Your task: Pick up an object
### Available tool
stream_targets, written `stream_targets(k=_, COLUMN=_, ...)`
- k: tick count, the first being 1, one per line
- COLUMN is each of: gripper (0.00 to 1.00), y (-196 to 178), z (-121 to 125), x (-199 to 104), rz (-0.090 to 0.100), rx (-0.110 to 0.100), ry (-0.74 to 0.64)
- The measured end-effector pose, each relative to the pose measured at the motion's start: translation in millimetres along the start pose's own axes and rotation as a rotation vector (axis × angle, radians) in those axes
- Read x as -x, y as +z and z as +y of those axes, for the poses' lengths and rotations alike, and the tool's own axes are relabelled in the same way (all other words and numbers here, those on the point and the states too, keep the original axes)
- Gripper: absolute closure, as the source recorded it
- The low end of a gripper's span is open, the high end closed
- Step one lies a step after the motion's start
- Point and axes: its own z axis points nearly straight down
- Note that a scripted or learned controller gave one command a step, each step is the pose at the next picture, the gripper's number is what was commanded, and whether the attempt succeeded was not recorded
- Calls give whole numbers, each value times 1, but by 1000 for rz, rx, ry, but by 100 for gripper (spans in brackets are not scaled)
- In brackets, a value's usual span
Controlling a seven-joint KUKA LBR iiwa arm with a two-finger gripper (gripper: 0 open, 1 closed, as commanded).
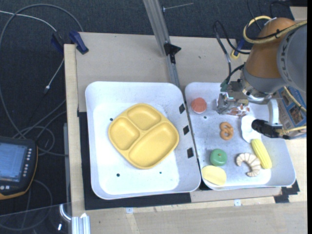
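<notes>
Left bin [97, 179]: yellow divided plate [143, 135] fills the middle, bare floor along the rim, esp. near edge. Right bin [287, 172]: crowded w/ pretzel [226, 130], green item [218, 156], shrimp [249, 164], corn [261, 153], yellow slice [214, 175], red item [198, 105]; narrow gaps btwn them. Arm [273, 52] overhangs far right corner. Metal pole [158, 21] stands beyond the bins.

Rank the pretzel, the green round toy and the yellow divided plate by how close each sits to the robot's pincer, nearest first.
1. Pretzel: right bin, just below the pincer.
2. Green round toy: right bin, farther down toward the front edge.
3. Yellow divided plate: left bin, well off to the pincer's left in the picture.
</notes>
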Motion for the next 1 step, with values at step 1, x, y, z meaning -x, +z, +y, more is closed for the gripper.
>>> stream_targets(k=1, gripper=100, y=-62, z=9, x=-4, rz=0, rx=3, ry=-2)
